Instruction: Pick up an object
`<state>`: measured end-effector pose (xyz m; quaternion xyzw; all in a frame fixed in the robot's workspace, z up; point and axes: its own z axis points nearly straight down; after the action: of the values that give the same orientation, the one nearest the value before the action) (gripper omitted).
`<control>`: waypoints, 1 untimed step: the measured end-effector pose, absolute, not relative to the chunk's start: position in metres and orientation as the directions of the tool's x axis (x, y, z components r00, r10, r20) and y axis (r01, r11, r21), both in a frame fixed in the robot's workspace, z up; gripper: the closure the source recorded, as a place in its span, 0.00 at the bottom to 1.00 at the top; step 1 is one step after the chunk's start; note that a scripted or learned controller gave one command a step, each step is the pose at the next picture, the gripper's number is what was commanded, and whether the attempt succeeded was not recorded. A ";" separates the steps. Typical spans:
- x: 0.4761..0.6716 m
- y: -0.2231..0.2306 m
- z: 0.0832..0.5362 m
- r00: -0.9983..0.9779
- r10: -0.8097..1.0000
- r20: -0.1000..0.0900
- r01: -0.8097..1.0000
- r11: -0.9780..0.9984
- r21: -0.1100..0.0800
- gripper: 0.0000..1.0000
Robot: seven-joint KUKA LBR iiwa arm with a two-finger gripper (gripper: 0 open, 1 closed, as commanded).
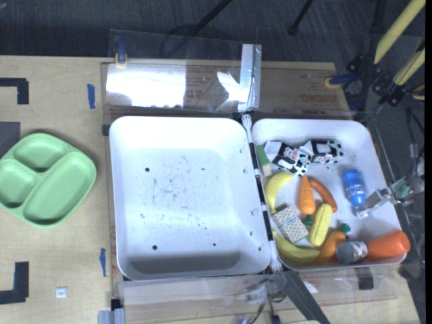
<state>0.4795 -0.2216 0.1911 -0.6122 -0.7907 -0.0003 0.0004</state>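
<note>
1. My end effector [385,198] sits at the right edge of the right bin [368,140], low over its right wall; I cannot tell how it is set.
2. Just to its left lies a blue bottle [353,187], close to it but not in its grasp.
3. The right bin is crowded. A black and white spotted toy [307,152] lies near its far wall.
4. In the middle a carrot [306,196] stands lengthwise, with a corn cob [320,224] just below it and touching it.
5. A banana [287,214] curves down the bin's left side, and a small checkered packet [291,223] rests inside that curve.
6. Along the near wall lies an orange bottle with a grey cap [374,247].
7. The left bin [182,194] sits beside the right one, their walls touching.
8. A green divided plate [44,179] lies on the wooden worktop [61,262], well to the left of both bins.
</note>
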 end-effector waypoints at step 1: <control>0.481 -0.224 0.316 -0.733 0.680 -0.007 0.680 0.733 0.003 0.00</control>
<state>0.4809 -0.2239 0.3164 -0.3655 -0.9308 -0.0001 -0.0036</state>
